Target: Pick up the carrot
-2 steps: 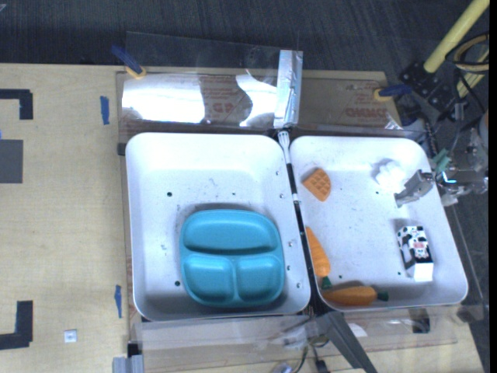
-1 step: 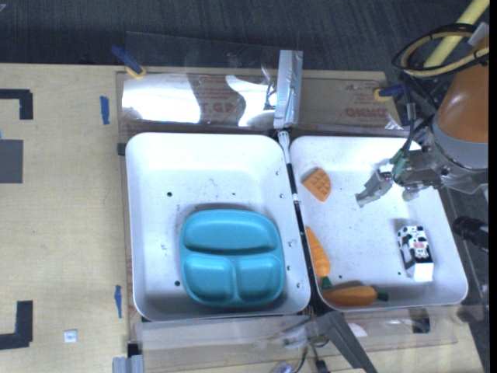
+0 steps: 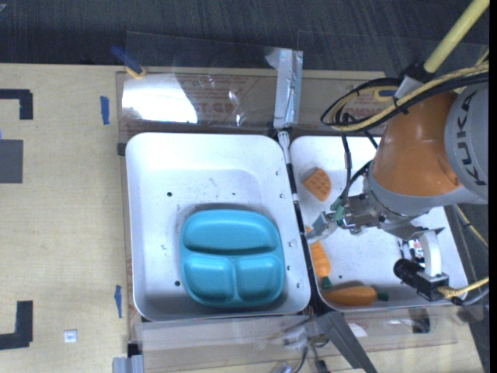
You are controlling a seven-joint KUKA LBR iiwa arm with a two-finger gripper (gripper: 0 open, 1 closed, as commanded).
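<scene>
The carrot (image 3: 353, 294) is a long orange piece with a green end. It lies flat along the front wall of the right bin (image 3: 353, 150). My gripper (image 3: 328, 219) hangs over the left part of that bin, well behind the carrot and a little to its left. It points toward the divider between the bins. Its fingers stand apart and I see nothing held between them. The grey and orange arm covers the right half of the bin.
A waffle-like orange piece (image 3: 316, 183) lies at the back left of the right bin. A short orange chunk (image 3: 319, 259) rests by the divider, just behind the carrot. A blue divided plate (image 3: 231, 259) sits in the left bin (image 3: 155, 169). Cables loop above the arm.
</scene>
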